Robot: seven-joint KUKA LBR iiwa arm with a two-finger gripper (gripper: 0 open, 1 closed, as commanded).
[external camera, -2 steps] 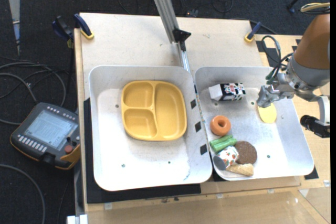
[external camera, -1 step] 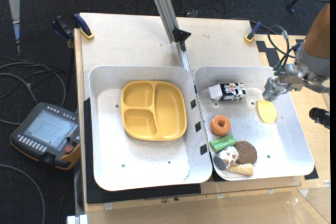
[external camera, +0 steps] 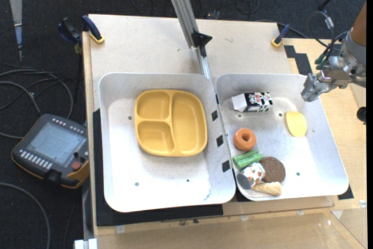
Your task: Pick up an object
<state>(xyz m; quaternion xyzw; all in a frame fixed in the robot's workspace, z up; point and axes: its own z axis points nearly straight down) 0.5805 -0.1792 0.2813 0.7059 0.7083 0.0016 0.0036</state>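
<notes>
The right bin (external camera: 326, 143) holds a small black-and-white carton (external camera: 252, 102) at its back left, a yellow oval piece (external camera: 296, 123) to the right, and an orange ring (external camera: 245, 139) in the middle. At the front lie a green piece (external camera: 247, 158), a brown round cookie (external camera: 273, 169), a small white printed object (external camera: 253, 172) and a tan wedge (external camera: 268, 188). My gripper (external camera: 310, 91) hangs over the bin's back right rim, above and right of the yellow piece, with nothing seen between its fingers.
The left bin (external camera: 116, 178) bears a yellow divided plate (external camera: 171, 122). A slanted metal pole (external camera: 182, 0) rises behind the bins. Clamps (external camera: 93, 29) sit at the bench's back corners. A teach pendant (external camera: 52, 150) lies on the floor at left.
</notes>
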